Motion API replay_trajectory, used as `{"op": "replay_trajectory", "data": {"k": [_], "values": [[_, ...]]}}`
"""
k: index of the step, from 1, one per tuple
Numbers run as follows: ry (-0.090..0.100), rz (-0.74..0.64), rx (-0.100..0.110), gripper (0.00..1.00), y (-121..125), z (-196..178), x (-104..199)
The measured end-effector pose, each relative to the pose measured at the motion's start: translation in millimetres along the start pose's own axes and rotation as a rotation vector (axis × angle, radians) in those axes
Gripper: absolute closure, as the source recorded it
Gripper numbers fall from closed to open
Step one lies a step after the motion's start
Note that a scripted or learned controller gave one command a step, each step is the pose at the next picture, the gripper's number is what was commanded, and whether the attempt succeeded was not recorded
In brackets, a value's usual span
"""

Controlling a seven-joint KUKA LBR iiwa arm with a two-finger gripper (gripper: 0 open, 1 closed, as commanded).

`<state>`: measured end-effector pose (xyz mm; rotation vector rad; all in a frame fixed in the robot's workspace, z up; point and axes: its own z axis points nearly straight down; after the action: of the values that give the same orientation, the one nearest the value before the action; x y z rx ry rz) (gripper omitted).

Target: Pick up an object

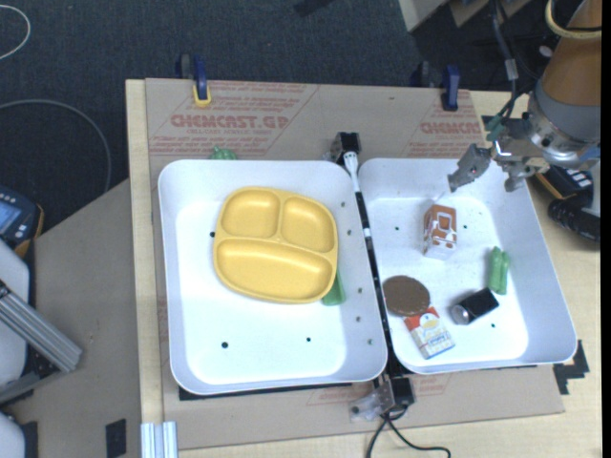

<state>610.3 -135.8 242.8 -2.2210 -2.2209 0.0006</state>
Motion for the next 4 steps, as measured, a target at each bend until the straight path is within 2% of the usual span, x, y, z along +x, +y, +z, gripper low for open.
{"op": "replay_trajectory", "data": {"k": [1,2,3,4], "values": [[0.003,0.000,0.011,0.00,-19,141,11],[-0.002,-0.002,-0.005,0.00,35,159,-9],[-0.002,-0.001,-0.006,1.00,34,146,-9],[0.000,-0.007,-0.010,1.00,59,52,71]]}}
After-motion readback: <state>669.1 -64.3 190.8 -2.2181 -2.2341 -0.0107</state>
